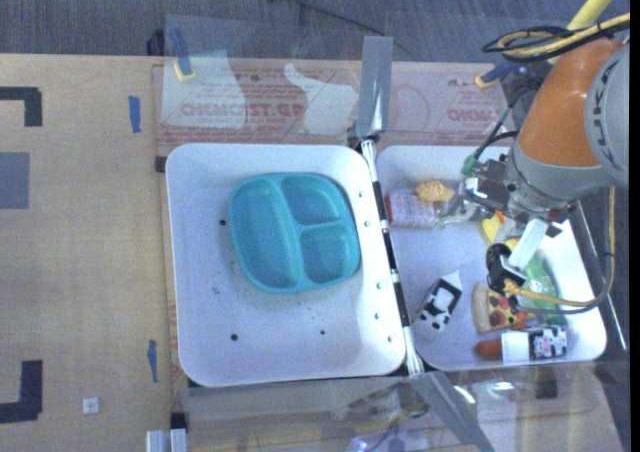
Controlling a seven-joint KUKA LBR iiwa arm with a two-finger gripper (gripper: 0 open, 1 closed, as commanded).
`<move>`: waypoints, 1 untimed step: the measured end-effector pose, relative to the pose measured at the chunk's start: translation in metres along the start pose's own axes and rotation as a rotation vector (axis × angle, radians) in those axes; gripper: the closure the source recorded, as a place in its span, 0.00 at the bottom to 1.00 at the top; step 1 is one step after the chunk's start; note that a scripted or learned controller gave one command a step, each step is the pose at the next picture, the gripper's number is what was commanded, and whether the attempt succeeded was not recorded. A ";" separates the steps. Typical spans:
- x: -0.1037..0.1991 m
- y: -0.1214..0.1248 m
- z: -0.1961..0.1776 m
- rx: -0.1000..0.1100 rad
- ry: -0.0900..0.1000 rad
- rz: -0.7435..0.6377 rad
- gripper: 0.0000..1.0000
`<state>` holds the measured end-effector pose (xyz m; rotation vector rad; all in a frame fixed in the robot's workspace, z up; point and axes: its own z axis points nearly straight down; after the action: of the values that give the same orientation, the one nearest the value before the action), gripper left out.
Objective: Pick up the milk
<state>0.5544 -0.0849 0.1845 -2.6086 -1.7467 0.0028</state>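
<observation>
The milk [440, 302] is a small white carton with black cow patches. It lies tilted near the left wall of the right bin [590, 340], toward the front. The gripper [468, 198] hangs over the back half of that bin, up and to the right of the milk and well apart from it. It sits close to a clear pinkish bottle [411, 208] and a yellow corn piece [432, 190]. The grey arm with its orange band [560, 115] reaches in from the right and hides part of the bin beneath it.
The left bin [200, 340] holds a teal divided plate [295, 232]. In the right bin lie a pizza slice [497, 310], a red sausage [488, 348], a white bottle with a dark label [535, 343], a green item [537, 275] and a yellow piece [492, 230].
</observation>
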 end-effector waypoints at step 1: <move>0.057 -0.105 0.001 0.001 0.000 -0.104 0.00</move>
<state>0.4787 0.0077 0.1838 -2.5136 -1.8802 0.0036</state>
